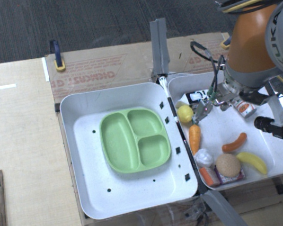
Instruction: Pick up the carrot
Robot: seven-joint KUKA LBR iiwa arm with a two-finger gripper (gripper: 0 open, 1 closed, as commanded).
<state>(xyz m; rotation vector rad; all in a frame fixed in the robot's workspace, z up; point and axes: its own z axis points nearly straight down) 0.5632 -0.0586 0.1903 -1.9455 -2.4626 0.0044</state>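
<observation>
The carrot [194, 137] is orange and lies nearly upright along the left wall of the right bin [279, 167], just below a yellow lemon [185, 113]. My gripper [201, 111] hangs low over the bin's upper left part, just right of the lemon and slightly above and to the right of the carrot's top end. It looks apart from the carrot. The arm's orange band [250, 38] and grey wrist reach in from the upper right.
The right bin also holds a red sausage [234, 143], a banana [253, 163], a round bread roll [228, 165], a white crumpled item [203, 157] and a small can [244, 109]. A green divided plate [134, 139] sits in the left bin [91, 198].
</observation>
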